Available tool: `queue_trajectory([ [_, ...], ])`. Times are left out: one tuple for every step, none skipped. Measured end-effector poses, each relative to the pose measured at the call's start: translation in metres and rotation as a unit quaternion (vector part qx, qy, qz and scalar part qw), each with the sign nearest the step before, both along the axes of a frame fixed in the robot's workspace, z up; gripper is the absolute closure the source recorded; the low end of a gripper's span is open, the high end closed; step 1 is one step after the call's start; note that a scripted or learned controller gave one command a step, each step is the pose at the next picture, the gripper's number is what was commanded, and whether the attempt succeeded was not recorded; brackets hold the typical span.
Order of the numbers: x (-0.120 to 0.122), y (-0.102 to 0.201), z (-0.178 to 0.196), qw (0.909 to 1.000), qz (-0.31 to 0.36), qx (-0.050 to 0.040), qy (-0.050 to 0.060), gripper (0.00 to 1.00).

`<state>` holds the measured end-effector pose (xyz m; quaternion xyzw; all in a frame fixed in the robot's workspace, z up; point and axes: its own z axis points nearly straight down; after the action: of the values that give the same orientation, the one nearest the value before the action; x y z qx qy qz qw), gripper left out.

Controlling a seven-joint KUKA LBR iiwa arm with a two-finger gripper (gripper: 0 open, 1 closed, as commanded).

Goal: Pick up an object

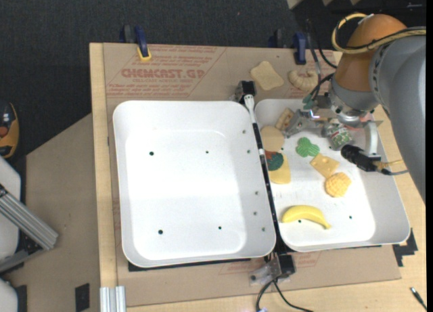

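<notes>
Two shallow white bins sit side by side on the counter (108, 87), which is covered with brown cardboard. The left bin (135, 189) takes up the middle of the frame; the right bin (379, 226) lies at the right.

The arm (379, 53) reaches in from the upper right, and its pincer (301, 120) hangs low over the upper left corner of the right bin. Whether it is open or closed, and whether it has hold of anything, cannot be told: the tips blur into the clutter there.

In the right bin, counted: one yellow banana (304, 216) near the lower edge, one round waffle-patterned piece (337, 185), one yellow wedge (324, 164) touching it, one green piece (307, 147) in the middle, one tan round piece (272, 139) by the left wall, and just below it one yellow block with a dark green and red top (277, 166). A tan piece (285, 118) lies right at the pincer.

Two tan pieces lie on the cardboard above the right bin: a bread-like slice (266, 76) and a lumpy piece (302, 78). Two blue clamps (141, 40) grip the counter's upper edge.
</notes>
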<state>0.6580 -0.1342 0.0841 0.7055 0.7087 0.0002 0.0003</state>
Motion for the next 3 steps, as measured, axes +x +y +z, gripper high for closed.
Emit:
queue_trajectory([
  [-0.001, -0.002, 0.012, 1.0000, -0.001, -0.0008, -0.001, 1.00],
  [0.006, 0.084, 0.108, 1.0000, 0.002, 0.0010, -0.006, 1.00],
  [-0.009, 0.191, 0.221, 1.0000, 0.004, 0.0026, -0.007, 1.00],
])
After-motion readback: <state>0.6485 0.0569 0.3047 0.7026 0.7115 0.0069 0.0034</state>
